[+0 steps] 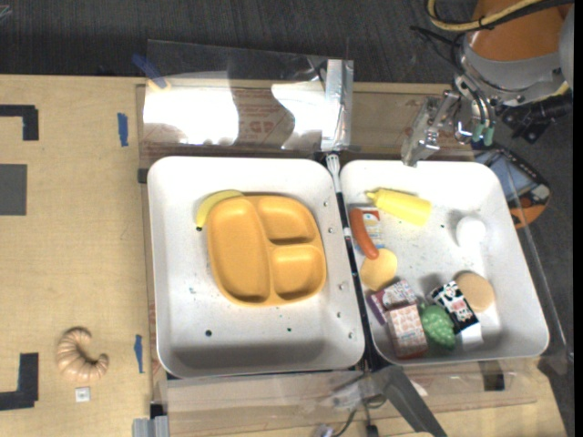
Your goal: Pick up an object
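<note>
Camera view, arm: we log the gripper (421, 144) at two o'clock, above the right bin's (510, 244) far rim.
Jaws: nothing between them; spread or pressed together, we cannot tell.
Right bin, stock: yellow block (398, 205) at twelve o'clock; orange ball (379, 268) centre-left; green toy (439, 328) and black-and-white carton (453, 304) at six o'clock.
Left bin (173, 244): orange divided tray (264, 248) over a banana (211, 206).
Worktop (64, 244): croissant (82, 353) at eight o'clock.
Progress: we judge nothing picked; descent, grasp and lift remain.
</note>
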Robot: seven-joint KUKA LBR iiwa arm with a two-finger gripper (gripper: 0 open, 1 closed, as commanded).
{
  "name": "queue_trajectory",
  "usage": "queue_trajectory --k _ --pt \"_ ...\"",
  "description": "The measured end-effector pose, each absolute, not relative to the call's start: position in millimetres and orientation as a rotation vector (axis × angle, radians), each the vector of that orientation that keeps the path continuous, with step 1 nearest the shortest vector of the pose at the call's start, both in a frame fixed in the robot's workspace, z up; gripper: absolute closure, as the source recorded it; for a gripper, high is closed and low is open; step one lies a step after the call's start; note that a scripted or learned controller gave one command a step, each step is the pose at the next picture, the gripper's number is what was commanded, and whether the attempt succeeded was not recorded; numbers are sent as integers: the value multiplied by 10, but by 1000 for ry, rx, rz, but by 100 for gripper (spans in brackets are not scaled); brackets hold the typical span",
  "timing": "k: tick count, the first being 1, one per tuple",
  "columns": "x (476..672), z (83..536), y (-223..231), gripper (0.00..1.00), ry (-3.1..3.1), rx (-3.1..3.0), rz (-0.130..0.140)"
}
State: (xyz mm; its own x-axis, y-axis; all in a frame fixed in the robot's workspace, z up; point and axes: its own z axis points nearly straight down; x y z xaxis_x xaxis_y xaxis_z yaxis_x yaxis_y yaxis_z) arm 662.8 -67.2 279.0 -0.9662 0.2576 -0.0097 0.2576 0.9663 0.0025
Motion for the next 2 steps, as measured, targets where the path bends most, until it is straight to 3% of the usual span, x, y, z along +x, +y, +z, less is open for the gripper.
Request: queue_trajectory --k 1,2 --pt "6224 2199 -1287 100 3114 417 -2" --pt "6123 2204 -1185 100 2826 1369 1"
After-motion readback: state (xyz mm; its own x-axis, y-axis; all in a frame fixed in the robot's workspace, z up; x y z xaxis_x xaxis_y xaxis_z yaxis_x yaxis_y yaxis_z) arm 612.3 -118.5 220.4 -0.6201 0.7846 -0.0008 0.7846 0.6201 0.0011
